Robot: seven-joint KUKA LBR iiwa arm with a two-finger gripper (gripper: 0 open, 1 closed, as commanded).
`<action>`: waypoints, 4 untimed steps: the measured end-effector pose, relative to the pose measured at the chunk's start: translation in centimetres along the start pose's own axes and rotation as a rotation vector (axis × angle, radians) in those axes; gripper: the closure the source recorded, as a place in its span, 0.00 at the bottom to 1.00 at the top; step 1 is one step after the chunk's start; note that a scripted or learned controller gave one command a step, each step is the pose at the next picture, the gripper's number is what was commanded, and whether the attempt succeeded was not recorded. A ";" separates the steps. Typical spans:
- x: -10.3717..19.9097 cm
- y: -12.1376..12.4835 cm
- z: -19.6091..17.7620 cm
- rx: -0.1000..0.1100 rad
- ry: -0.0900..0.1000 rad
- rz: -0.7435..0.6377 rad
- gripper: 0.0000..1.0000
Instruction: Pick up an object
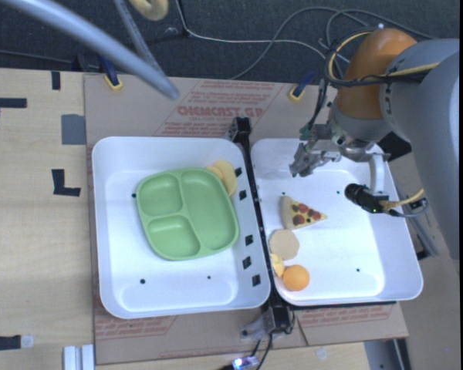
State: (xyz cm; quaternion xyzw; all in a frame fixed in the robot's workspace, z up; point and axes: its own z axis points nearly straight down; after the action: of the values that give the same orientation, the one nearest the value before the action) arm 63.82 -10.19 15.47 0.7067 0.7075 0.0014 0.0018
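An orange ball lay at the right bin's six o'clock edge, touching a yellow piece, with a tan disc just above. The pizza slice sat mid-bin at nine o'clock — likeliest target, in my judgement. The gripper hung at eleven o'clock above bare floor, gripping nothing; how its jaws stood I could not tell. The slice lay flat — a descent might skid off it. The green tray filled the left bin.
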 end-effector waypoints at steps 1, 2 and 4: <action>-0.2 1.1 -5.7 0.000 0.000 -0.001 1.00; -0.2 1.1 -6.9 0.005 0.001 0.000 1.00; 11.3 -0.5 -7.6 0.007 0.001 -0.005 1.00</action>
State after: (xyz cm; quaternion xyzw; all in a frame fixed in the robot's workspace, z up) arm 63.29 1.07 23.11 0.7048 0.7094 -0.0006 -0.0011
